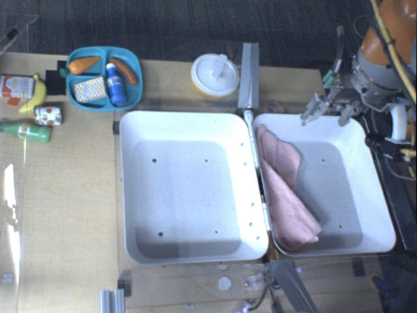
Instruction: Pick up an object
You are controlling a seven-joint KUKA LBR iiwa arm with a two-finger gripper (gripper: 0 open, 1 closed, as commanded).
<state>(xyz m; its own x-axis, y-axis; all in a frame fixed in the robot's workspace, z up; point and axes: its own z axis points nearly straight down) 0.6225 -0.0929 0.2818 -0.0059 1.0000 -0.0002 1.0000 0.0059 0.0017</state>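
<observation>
Cloth [283,191], pink, lies in the right bin [365,194], slumped along that bin's left wall from the far corner down to the near one. Only loose item in either bin, so taken as the thing to pick.

Handling, by judgement: soft, limp, light. No stiffness to push against; it will drape and trail when lifted, and a shallow pinch may catch one layer only and slip out. Not fragile, not slippery-looking. Best hold looks to be a raised fold, either the bunched upper part near the far-left corner or the thick rolled end near the front. The flatter middle offers less to bite.

Pincer [328,108] sits over the far rim of the right bin, near its far-right part, well apart from the cloth. Fingers appear spread, with nothing between them.

Obstacles: the cloth hugs the left wall and the metal divider [256,168] between the bins, so a finger coming down on that side could strike wall or rim. Approach from the open floor of the bin, on the cloth's right, seems clearer.

Left bin [130,194] has bare floor. On the counter [65,207] beyond and to the left: white lidded tub [215,75], blue divided tray [133,67] of toy food, banana [36,94], small can [48,115], green bottle [26,131]. All well apart from the cloth, none in the way.
</observation>
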